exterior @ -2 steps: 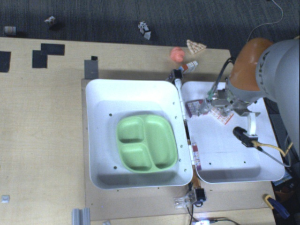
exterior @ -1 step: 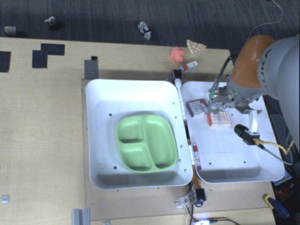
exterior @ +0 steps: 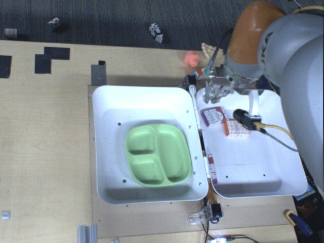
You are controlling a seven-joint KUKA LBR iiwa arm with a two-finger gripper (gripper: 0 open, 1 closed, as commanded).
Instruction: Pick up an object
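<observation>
Claw (exterior: 216,92) low at far-left corner of right bin (exterior: 253,181); can't tell its state, too blurry. Small red-patterned packet (exterior: 213,116) lies just below it on bin floor, a second packet (exterior: 237,129) beside. Green divided tray (exterior: 158,154) in left bin (exterior: 109,135).

One fixed camera looks down at a slant on both bins (exterior: 152,97), arm (exterior: 283,49) entering from the right.

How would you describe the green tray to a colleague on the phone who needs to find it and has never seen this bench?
Find the two white bins side by side and take the left bin. The green tray lies flat in its middle, pale green with three compartments. It is the sole item in that bin; the small packets lie in the right bin.
</observation>
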